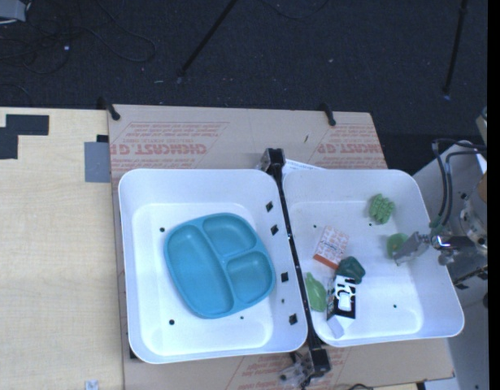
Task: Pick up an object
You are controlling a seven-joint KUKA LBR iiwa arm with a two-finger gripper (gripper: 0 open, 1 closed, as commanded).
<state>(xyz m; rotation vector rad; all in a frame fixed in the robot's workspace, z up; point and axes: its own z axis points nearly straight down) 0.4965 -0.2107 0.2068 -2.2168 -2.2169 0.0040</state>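
Two shallow white plastic bins sit side by side on a cardboard sheet, meeting along a black clipped seam. The left bin holds a turquoise three-compartment plastic plate, lying flat and turned at an angle, with bare floor all round it. The right bin holds the small things, so a pick is most likely there.

Near its seam side lies a cluster: a white-and-orange printed packet, a dark green soft lump just below it, a black-and-white printed packet touching that lump, and a light green leaf-like piece against the seam wall. They crowd each other, so a clean approach there looks awkward.

A knobbly light green piece lies alone toward the far right, with open floor around it. Another small green piece sits near the right wall, right at the tip of the grey gripper, which reaches in over the rim. I cannot tell how the gripper stands, nor whether it holds that piece.
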